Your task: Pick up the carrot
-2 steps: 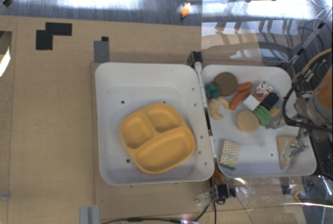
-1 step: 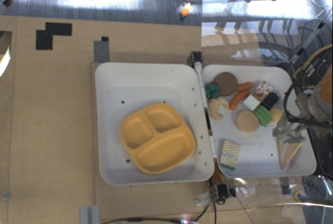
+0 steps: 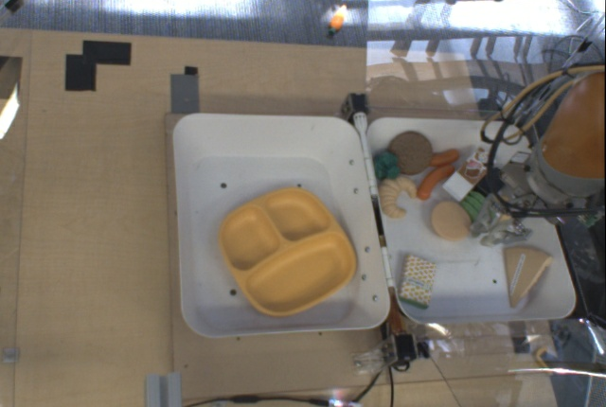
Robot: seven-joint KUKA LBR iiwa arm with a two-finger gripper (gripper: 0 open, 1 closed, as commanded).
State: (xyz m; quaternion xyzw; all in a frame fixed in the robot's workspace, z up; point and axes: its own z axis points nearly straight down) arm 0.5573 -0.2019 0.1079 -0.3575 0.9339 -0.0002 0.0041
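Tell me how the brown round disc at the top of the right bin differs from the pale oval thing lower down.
The brown disc is dark, speckled and nearly circular; the pale oval is light tan, smooth and slightly elongated. The disc lies near the bin's far edge, above the orange carrot; the oval lies below the carrot, close beside the gripper. Both lie flat in the right bin.

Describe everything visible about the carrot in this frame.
The carrot is a small orange toy piece, smooth and plastic-looking, lying flat and diagonal in the right bin, upper end toward the far right. A second orange piece lies just above it, seemingly touching. The brown disc and croissant sit close by. The gripper is off to its right, apart from it.
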